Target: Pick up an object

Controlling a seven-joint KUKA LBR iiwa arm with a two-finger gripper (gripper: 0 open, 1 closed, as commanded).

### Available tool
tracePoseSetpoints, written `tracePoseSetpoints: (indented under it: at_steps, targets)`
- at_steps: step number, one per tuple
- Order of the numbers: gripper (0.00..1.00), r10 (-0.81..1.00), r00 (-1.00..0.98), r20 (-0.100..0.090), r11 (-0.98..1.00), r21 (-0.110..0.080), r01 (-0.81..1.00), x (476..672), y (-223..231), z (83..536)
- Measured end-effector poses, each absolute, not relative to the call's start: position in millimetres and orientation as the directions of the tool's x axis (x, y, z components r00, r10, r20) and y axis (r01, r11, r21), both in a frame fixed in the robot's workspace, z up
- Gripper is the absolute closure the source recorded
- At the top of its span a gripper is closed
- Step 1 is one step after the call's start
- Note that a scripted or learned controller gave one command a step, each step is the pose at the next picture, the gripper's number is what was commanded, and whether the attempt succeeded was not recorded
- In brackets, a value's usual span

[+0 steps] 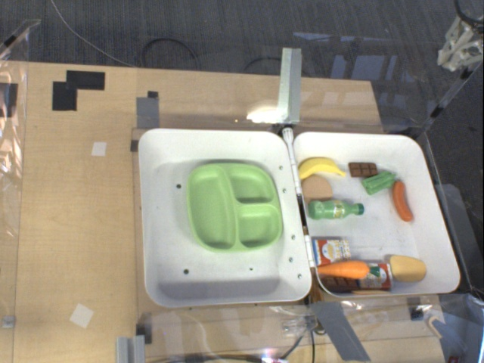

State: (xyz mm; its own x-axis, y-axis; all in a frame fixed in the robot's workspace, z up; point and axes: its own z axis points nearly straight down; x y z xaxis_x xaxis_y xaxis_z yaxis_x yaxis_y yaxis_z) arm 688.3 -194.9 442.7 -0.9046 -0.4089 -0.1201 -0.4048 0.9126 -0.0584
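In the right bin, well down and to the left of the pincer, lay the objects: a banana, a green bottle and a carrot among others; farther left, the left bin held a green divided plate; the pincer hung past the worktop, nothing visibly gripped; open or closed, I could not tell.

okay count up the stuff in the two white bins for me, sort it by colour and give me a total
Green: 3, the divided plate, the bottle, a small piece
Orange: 2, the carrot, the sausage
Yellow: 1, the banana
Brown or tan: 3, the chocolate, the bread, the potato
Printed packets: 2
Total: 11
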Motion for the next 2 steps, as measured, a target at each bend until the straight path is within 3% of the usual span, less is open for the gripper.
tracePoseSetpoints:
  at_steps: [1,2]
  targets:
    - [1.0,-0.495,-0.869,-0.002,0.869,0.003,-0.495,669.2,-203,228]
    - [1.0,-0.49,-0.871,-0.015,0.872,-0.012,-0.49,671.8,-204,309]
